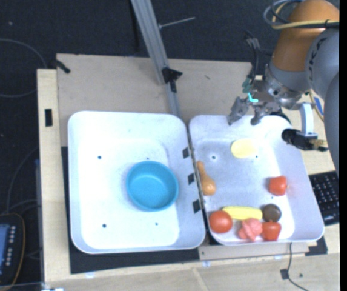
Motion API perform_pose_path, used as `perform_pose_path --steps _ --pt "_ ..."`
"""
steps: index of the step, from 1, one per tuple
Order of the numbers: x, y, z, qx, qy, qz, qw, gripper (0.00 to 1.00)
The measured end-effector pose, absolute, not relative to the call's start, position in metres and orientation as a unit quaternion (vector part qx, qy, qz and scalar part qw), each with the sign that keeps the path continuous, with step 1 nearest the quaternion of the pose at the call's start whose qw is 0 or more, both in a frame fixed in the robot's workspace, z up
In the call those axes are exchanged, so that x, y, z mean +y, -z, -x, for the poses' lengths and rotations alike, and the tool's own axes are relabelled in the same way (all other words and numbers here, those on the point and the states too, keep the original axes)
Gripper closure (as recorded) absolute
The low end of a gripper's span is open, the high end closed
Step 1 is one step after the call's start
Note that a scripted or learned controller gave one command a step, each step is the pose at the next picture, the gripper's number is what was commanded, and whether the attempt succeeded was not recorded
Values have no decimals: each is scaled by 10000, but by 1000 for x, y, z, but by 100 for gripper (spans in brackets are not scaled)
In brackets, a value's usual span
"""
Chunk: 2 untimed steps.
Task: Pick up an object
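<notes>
We find the end effector (246, 115) above the far edge of the right bin (300, 162), its two fingers spread apart with nothing between them. The nearest candidate is the pale yellow disc (243, 148), lying flat on the bin floor just in front of the fingers and well apart from the other items. We judge it to be a light, rigid toy piece, probably smooth plastic, so it may slide under a glancing touch. Its low profile leaves little edge to grip; we advise closing across its narrower width, with the fingers lowered close to the bin floor.

Along the near wall, a red tomato (220, 222), a yellow banana (242, 212), a pink item (250, 229) and a dark round fruit (272, 212) crowd together, leaving poor finger clearance. The left bin (88, 162) holds a blue bowl (152, 185).
</notes>
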State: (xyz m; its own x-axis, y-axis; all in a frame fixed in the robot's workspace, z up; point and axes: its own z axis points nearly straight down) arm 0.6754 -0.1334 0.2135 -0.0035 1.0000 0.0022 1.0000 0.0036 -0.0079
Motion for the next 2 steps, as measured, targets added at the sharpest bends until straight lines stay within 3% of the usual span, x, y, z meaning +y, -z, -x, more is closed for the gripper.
perform_pose_path --steps 1,2 --pt "-133 -220 -678 -7086 14 7056 -6 0" --pt "-140 -178 -676 -7064 -20 7078 -11 0"
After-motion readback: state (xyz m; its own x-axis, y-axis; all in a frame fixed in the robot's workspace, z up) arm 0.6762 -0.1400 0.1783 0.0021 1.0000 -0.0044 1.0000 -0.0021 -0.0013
